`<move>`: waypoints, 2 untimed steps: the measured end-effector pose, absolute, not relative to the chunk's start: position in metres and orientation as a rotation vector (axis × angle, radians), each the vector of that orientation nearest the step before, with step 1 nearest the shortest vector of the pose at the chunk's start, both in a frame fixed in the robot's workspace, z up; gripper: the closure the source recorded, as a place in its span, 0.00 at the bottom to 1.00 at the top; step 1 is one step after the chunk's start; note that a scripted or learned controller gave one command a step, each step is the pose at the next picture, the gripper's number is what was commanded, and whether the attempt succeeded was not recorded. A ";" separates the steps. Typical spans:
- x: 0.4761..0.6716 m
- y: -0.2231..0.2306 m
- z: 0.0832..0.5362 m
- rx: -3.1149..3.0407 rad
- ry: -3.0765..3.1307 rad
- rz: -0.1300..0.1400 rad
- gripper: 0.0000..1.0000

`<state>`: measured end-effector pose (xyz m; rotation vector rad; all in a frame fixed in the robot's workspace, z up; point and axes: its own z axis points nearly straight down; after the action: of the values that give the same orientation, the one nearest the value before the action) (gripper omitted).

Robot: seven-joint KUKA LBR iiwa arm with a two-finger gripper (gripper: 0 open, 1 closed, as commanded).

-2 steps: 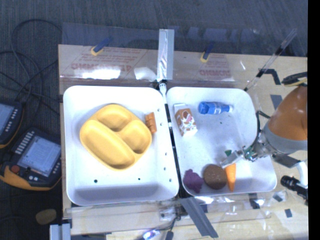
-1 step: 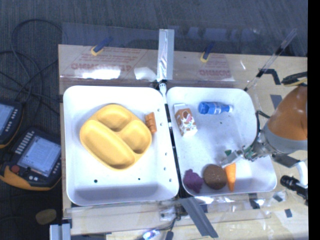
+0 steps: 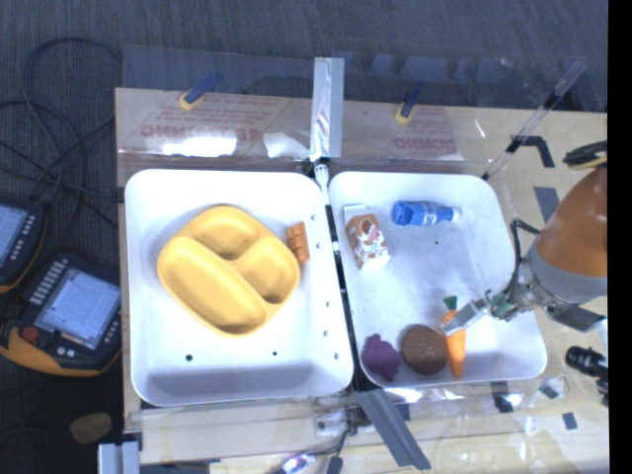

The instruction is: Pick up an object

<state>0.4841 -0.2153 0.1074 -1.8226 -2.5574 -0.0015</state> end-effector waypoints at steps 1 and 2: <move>0.511 -0.173 0.090 -2.183 -2.274 -0.003 0.00; 0.513 -0.173 0.099 -2.183 -2.276 -0.006 1.00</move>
<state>0.5126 -0.1731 0.0995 -2.1832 -2.2759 -0.0058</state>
